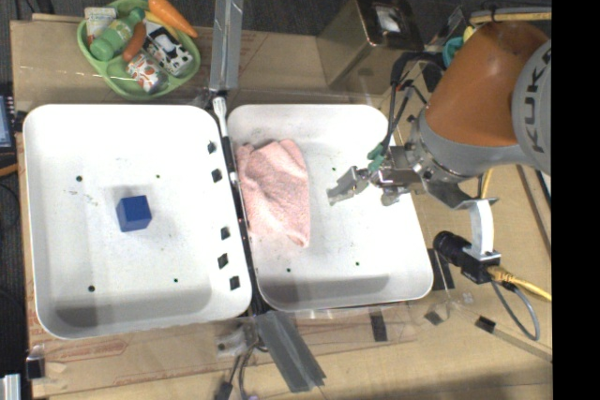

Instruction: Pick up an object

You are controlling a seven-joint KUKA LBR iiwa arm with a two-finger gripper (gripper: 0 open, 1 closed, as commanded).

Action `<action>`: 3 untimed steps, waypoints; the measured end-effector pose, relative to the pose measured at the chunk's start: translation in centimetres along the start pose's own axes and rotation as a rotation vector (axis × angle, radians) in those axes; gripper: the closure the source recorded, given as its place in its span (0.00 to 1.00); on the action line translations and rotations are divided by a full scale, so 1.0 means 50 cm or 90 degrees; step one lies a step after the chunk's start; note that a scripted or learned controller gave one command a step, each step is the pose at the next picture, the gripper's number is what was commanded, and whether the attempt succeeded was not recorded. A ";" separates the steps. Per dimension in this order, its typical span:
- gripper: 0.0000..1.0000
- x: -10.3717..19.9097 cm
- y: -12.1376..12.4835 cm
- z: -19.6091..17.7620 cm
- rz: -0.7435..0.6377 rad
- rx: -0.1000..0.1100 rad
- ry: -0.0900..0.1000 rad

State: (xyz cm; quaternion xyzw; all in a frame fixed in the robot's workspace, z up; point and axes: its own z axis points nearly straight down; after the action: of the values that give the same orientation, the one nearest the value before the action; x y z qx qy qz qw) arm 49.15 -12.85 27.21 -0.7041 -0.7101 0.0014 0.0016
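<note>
Dark carpet borders a wooden tabletop bearing two shallow white bins side by side. Right of centre, a pink cloth lies crumpled against the left wall of the right bin, the nearest thing to grasp. Further left, a blue cube sits alone in the left bin, well apart from the arm. Nothing is lifted yet, so the pick remains wholly to do. Just right of the cloth, the pincer hovers over bare bin floor; whether its tips are parted or closed I cannot tell, and nothing shows between them. At upper left, a green bowl of toy food stands outside the bins. No obstacle lies between pincer and cloth.
</note>
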 end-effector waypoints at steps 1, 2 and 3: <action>0.00 0.033 0.139 0.132 -0.040 0.001 -0.001; 0.00 0.014 0.200 0.360 0.007 -0.001 -0.001; 0.00 0.012 0.185 0.362 -0.017 0.001 0.001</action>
State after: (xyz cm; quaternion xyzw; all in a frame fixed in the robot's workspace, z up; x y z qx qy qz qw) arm 58.30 -12.17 9.09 -0.6947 -0.7193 0.0016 0.0028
